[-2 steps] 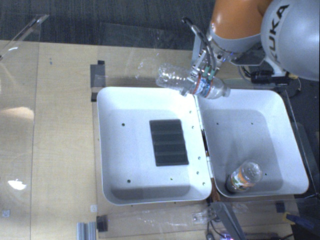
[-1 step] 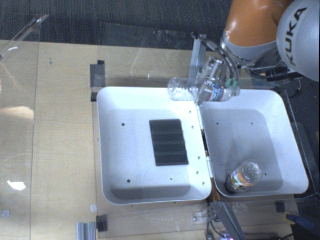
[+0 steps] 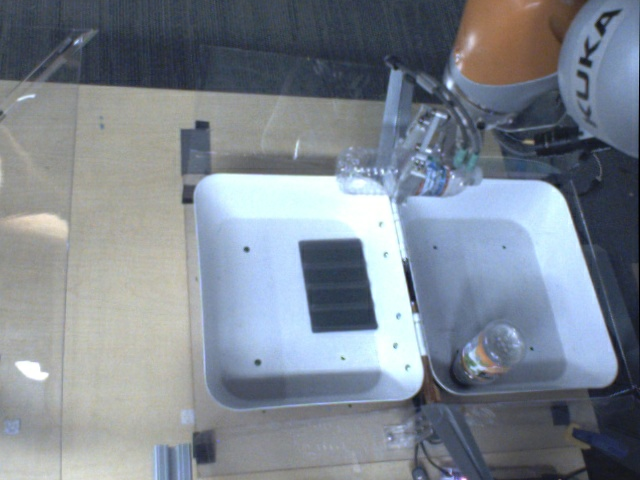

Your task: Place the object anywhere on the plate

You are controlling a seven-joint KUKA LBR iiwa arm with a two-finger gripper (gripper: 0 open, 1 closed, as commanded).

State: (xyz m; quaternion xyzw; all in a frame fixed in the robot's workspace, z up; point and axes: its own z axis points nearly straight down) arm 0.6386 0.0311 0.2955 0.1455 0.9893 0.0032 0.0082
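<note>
You get even, bright overhead light — the two shallow white plastic bins (image 3: 232,268) glare slightly, shadows pool softly along their near walls — detail stays soft.

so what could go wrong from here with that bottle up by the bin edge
The clear plastic bottle at the gripper hangs over the rims between the two bins; if let go here, it could drop short of the black plate.

A second bottle lies in the right bin, unmoved.

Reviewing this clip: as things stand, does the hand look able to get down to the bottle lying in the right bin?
Probably yes. The bottle lies alone near the front of the right bin, with nothing over it. The hand sits at the bin's far rim, already among clear plastic items, which may complicate a grasp.
</note>
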